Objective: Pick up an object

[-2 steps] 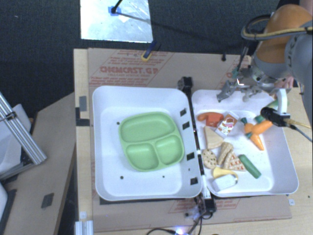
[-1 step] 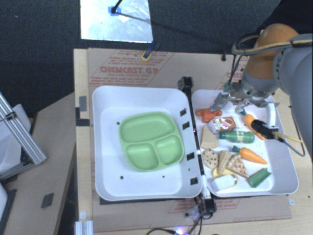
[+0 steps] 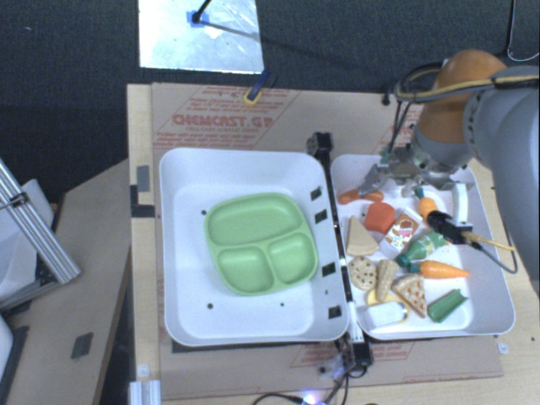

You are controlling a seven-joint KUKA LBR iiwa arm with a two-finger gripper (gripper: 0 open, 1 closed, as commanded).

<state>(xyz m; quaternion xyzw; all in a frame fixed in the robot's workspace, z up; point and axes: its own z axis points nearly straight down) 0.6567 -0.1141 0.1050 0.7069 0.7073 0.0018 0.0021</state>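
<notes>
My gripper [image 3: 374,178] hangs low over the back left corner of the right bin [image 3: 498,310], below the arm's orange band [image 3: 460,78]. Just in front of it a small orange piece [image 3: 358,197] lies on the bin floor, close to the gripper's tip; whether they touch I cannot tell. Near it are a red-orange block [image 3: 380,217], a tan wedge [image 3: 361,239] and a small printed pack [image 3: 400,232]. Nothing shows held in the gripper.
More toy food is spread across the right bin: a cookie [image 3: 364,272], a pizza slice [image 3: 412,292], a carrot [image 3: 442,269], a green bottle [image 3: 419,248] and a green pickle [image 3: 445,305]. In the left bin [image 3: 181,310] sits a green divided plate [image 3: 257,243].
</notes>
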